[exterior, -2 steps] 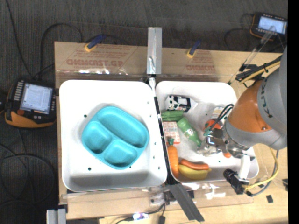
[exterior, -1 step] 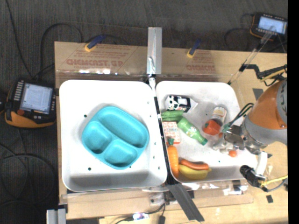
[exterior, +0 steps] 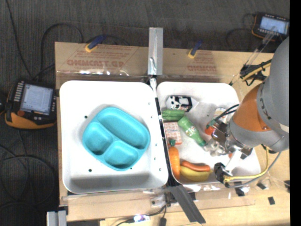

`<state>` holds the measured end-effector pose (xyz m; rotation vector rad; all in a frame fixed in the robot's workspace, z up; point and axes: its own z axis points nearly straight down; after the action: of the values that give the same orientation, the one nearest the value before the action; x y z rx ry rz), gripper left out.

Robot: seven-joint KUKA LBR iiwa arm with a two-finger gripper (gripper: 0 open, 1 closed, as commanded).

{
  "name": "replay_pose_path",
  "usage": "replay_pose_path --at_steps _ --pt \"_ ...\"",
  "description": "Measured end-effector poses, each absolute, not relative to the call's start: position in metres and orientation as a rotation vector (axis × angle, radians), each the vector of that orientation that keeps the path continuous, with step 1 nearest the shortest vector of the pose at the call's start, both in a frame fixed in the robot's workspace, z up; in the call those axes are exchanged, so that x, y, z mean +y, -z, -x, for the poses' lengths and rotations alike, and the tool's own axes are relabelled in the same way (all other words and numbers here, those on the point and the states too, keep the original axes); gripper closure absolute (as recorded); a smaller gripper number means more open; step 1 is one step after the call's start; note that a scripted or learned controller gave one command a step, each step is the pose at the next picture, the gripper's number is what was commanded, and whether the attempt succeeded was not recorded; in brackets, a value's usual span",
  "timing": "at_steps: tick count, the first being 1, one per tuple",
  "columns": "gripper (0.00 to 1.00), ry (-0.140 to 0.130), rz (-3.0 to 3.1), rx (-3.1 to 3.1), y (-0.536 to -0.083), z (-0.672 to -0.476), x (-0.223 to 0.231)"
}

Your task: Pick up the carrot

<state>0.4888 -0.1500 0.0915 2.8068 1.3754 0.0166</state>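
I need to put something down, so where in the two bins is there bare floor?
The left bin has bare white floor all around the blue divided plate, widest along its far wall. The right bin is crowded along its left wall, where the carrot lies; its bare patch is the far right corner, beyond the gripper.

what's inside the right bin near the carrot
In the right bin, the carrot lies along the left wall. A banana and a red item lie beside it, and a green bottle farther back. The arm covers the bin's right part.
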Motion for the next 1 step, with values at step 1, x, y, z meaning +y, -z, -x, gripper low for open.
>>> replay_pose_path --at_steps 1 --pt "1.00 -0.021 -2.954 1.016 -0.0915 -0.4884 -0.1317"
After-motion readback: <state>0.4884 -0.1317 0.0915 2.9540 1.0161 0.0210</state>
